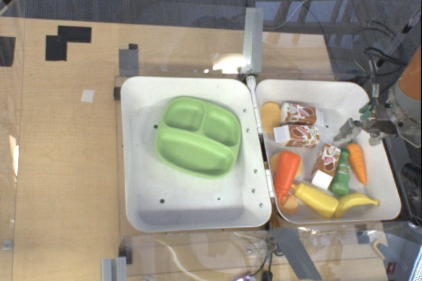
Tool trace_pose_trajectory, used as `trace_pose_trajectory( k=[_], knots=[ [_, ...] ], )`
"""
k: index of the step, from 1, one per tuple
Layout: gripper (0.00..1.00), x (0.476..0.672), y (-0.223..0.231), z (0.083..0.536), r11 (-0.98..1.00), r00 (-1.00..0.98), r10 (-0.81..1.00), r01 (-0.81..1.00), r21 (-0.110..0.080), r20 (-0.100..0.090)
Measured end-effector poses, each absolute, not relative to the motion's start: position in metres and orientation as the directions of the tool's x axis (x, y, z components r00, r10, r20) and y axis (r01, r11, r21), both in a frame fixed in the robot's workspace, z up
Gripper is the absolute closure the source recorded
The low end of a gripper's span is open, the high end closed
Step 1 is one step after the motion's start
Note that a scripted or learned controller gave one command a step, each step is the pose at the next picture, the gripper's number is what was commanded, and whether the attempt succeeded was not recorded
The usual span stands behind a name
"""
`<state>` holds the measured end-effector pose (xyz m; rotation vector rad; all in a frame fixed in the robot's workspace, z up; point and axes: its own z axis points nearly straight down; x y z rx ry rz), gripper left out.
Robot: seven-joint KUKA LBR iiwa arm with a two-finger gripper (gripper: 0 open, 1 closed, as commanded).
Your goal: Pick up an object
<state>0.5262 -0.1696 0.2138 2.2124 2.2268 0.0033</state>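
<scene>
Early stage of the pick: the gripper [353,130] hangs over the right bin [330,92] with its fingers apart and gripping nothing (toy foods, among them the small carrot [357,162] just beside it, remain unlifted).

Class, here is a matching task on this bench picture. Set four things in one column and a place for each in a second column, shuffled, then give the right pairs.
Things:
1. green plate
2. banana
3. carrot
4. claw

Places:
A. near edge of the right bin
B. left bin
C. over the right bin's right side
D. right of the green bottle

Pairs: 1-B, 2-A, 3-D, 4-C
</scene>
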Motion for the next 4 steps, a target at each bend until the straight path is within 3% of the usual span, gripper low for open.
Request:
trace_pose_trajectory(
  k=[1, 2, 3, 4],
  knots=[
    [1.00, 0.528, -0.169, 0.225, 0.011, -0.011, 1.000, 1.000, 0.008, -0.001],
    [1.00, 0.563, -0.132, 0.120, -0.189, 0.189, 0.982, 0.982, 0.003, 0.002],
    [0.00, 0.563, -0.133, 0.120, -0.190, 0.190, 0.982, 0.982, 0.002, 0.002],
    [0.00, 0.590, -0.130, 0.109, -0.327, 0.327, 0.945, 0.945, -0.003, 0.000]
  ],
)
